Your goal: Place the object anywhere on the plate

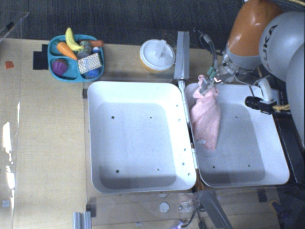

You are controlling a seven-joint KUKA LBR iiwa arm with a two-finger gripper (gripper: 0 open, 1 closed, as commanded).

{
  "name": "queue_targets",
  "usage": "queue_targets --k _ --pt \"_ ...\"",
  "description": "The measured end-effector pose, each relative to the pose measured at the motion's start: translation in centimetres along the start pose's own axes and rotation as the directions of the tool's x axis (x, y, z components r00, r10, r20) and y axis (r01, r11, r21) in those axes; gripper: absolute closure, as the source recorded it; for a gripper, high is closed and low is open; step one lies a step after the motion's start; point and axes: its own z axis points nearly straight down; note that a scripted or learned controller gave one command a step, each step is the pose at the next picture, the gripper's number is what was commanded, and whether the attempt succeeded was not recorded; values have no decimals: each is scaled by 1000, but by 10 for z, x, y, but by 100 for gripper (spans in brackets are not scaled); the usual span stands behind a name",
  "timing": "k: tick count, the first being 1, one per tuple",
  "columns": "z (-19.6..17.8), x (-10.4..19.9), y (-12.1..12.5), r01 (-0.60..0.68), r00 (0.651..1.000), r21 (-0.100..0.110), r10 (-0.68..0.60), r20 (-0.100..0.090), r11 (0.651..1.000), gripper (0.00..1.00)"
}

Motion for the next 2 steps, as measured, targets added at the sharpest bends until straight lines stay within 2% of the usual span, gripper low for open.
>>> queue_targets --k 1,2 --pt "-40 1 4 6 1000 -1 -6 1 1000 100" --pt "-34 45 -3 400 917 0 -400 -1 917 100"
